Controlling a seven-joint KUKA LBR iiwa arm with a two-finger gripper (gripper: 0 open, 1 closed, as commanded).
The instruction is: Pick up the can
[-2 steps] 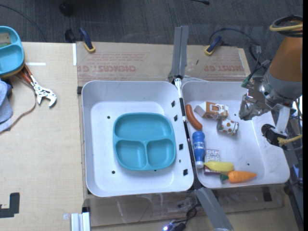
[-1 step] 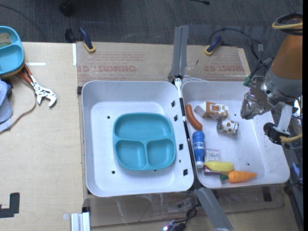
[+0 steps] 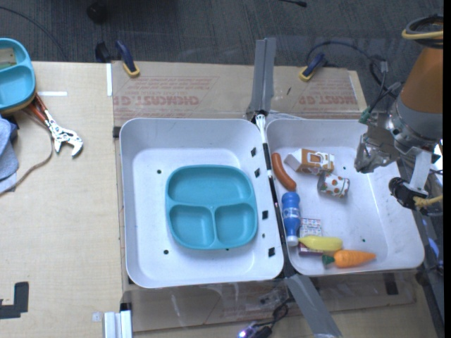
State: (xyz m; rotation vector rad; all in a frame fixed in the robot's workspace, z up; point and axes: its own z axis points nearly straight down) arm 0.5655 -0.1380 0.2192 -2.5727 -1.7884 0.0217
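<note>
Can [image 3: 333,185] lies on its side in right bin [image 3: 394,259], just right of hot dog [image 3: 284,172], below small carton [image 3: 314,160]. End effector [image 3: 369,158] hovers right of can; finger state: cannot tell. Advise descending centred, fingers spanning its width.

Bright, even overhead light fills the scene, with soft shadows inside the two white bins [image 3: 134,189], mild glare on their rims, and slight blur on the arm [image 3: 423,83] at the right.
</note>
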